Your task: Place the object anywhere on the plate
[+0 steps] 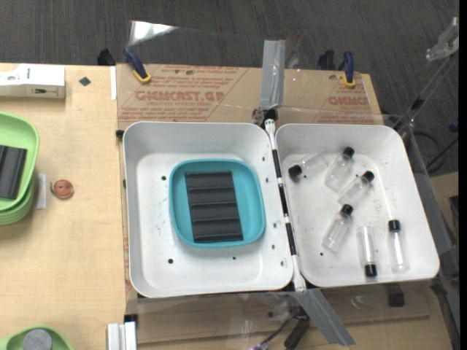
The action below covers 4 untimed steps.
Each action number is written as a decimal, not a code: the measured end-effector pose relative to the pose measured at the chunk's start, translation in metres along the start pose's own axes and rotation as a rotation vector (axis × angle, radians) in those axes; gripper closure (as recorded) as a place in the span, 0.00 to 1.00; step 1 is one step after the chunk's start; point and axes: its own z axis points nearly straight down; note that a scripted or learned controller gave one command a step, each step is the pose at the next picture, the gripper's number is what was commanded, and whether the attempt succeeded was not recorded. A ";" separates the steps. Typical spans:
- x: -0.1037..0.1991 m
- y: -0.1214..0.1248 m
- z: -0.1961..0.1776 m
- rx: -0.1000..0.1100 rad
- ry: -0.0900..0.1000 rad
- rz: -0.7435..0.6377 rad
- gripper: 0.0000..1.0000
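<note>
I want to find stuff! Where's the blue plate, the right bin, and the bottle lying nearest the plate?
blue plate [179, 208]: camera view, its left rim.
right bin [408, 168]: camera view, its right wall.
bottle nearest the plate [305, 168]: camera view, its clear body.

Glossy white plastic bins [146, 268]; the plate [179, 195] was smooth teal plastic; the vials [337, 228] were clear, black-capped.

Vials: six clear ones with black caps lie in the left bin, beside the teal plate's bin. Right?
No. In the camera view the six vials lie in the right bin. The teal plate, holding a black ribbed block, sits in the left bin.
</note>
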 end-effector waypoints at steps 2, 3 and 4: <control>0.000 0.000 0.000 0.000 0.000 0.000 0.00; 0.000 0.000 0.000 0.000 0.000 0.000 0.00; 0.000 0.000 0.000 0.000 0.000 0.000 0.00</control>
